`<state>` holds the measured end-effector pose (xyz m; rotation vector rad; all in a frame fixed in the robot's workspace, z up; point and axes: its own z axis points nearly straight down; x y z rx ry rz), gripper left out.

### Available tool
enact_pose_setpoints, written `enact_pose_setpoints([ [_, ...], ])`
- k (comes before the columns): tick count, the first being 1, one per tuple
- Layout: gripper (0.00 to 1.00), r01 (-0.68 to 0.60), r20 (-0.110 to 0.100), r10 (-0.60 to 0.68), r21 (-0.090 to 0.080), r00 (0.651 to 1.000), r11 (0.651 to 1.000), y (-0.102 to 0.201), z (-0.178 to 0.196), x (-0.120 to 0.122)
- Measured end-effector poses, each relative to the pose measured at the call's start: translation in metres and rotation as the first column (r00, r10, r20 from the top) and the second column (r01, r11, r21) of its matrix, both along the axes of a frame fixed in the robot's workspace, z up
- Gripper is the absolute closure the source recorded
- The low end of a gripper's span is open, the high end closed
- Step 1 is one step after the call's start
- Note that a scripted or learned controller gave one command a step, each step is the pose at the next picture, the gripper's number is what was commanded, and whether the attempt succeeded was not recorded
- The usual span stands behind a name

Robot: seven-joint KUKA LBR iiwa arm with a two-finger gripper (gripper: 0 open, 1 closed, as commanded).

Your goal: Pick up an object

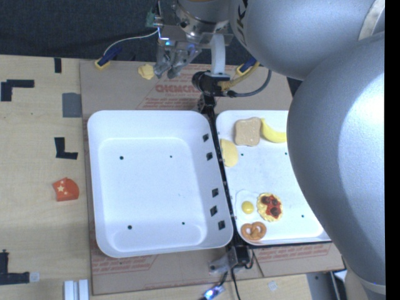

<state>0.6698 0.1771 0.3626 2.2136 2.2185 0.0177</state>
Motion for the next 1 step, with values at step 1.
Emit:
enact_pose_setpoints([
  [1,1.0,-0.003,-0.028,0.003,-0.006,1.0,1.0,0.0473,-0.1297,-0.0177],
])
